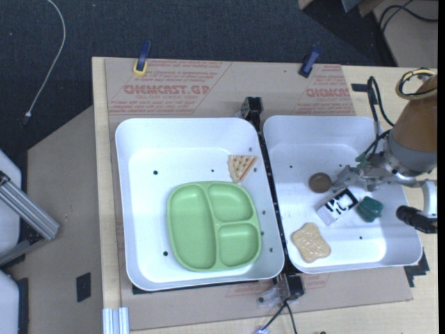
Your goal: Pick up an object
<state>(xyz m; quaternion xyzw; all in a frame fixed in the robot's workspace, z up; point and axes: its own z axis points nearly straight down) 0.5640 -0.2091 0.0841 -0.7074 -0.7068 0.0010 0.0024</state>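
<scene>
The grey arm's jaws (342, 204) hang low over the right white plastic bin (299, 134), likely lining up a pick; whether they are apart, I cannot tell. A small teal block (370, 209) lies just right of them, a round brown disc (320, 182) up-left.

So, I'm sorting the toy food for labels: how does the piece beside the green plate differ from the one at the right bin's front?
The waffle wedge is triangular with a grid pattern; the toast-like piece is rounded, lumpy and paler. The waffle wedge lies in the left bin, at the green plate's rim; the toast-like piece lies apart in the right bin. Both are tan and flat.
</scene>
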